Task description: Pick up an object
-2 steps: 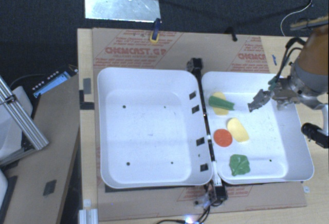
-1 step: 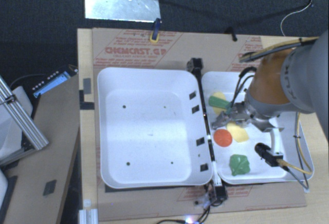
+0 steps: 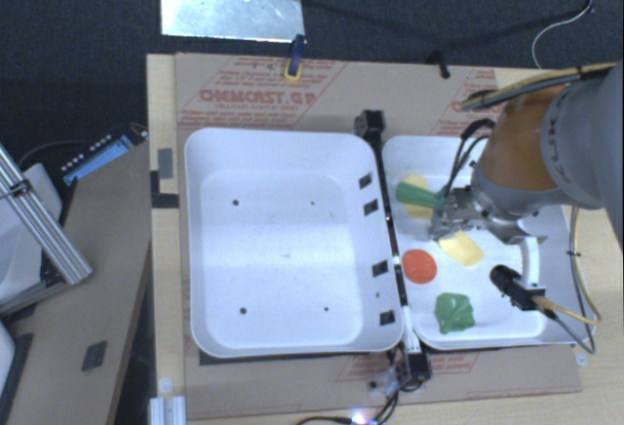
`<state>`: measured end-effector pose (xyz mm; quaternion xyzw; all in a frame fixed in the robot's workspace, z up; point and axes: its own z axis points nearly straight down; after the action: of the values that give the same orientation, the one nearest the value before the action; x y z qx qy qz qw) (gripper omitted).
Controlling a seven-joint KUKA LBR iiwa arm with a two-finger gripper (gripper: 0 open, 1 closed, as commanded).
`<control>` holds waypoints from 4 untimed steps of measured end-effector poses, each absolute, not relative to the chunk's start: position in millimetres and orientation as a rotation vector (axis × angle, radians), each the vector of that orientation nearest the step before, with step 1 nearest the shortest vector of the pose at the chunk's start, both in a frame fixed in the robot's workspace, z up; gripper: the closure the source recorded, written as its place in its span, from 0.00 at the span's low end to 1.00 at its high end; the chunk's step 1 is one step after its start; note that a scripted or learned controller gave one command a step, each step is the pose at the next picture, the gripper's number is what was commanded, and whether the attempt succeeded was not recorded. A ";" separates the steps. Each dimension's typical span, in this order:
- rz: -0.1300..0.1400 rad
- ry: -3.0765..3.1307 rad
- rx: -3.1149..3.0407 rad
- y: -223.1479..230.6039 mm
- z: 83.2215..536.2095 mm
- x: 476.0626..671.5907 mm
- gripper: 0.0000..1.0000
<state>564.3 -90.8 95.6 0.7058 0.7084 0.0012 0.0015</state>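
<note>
Lying just beside the end effector [image 3: 450,218]: yellow object [image 3: 461,249].

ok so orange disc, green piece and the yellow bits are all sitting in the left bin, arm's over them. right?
Wrong bin. In the camera view the orange disc, green piece and yellow bits all lie in the right bin, not the left bin. The arm does reach over them.
</note>
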 end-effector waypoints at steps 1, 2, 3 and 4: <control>0.023 2.220 2.201 -50.4 380.8 581.3 1.00; 0.024 2.215 2.203 -51.4 546.1 551.0 1.00; -0.015 2.233 2.227 -27.6 367.0 503.2 1.00; 0.012 2.242 2.200 109.9 415.4 485.8 1.00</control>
<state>485.8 109.9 415.4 0.7004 0.7137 0.0038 0.0003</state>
